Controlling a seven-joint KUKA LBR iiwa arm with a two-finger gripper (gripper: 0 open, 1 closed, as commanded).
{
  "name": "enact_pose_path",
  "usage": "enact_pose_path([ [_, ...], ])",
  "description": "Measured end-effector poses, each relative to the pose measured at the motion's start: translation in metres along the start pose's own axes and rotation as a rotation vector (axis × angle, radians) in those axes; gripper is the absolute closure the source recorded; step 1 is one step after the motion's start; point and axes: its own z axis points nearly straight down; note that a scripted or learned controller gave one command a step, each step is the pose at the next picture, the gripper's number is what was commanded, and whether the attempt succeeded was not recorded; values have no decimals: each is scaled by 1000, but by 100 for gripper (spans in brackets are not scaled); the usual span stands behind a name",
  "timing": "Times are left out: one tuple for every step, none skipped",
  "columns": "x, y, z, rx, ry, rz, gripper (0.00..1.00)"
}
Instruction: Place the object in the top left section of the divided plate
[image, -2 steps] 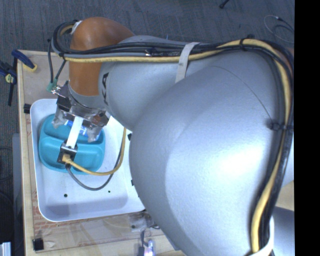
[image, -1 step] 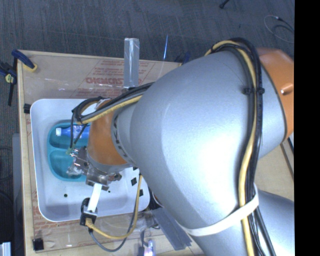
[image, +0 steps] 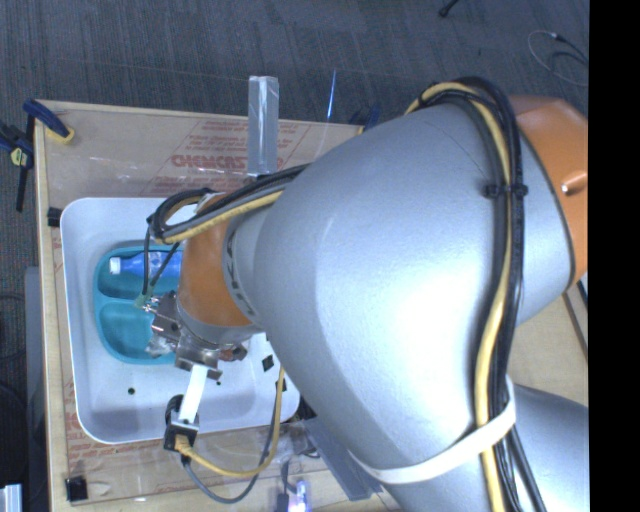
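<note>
Grey arm (image: 400, 300) stretched over left bin (image: 80, 330), blue divided plate (image: 125, 300) partly covered, jaw state can't be told

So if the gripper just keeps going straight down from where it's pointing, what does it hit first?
Most likely the blue divided plate in the left white bin. The gripper sits over the plate's right edge, near the divider. Depth is unclear from this slanted view, and the arm hides the plate's right part.
</note>
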Motion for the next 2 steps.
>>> enact_pose_path([
  [-55, 38, -90, -13, 5, -227, 100],
  [-14, 45, -37, -8, 3, -162, 100],
])
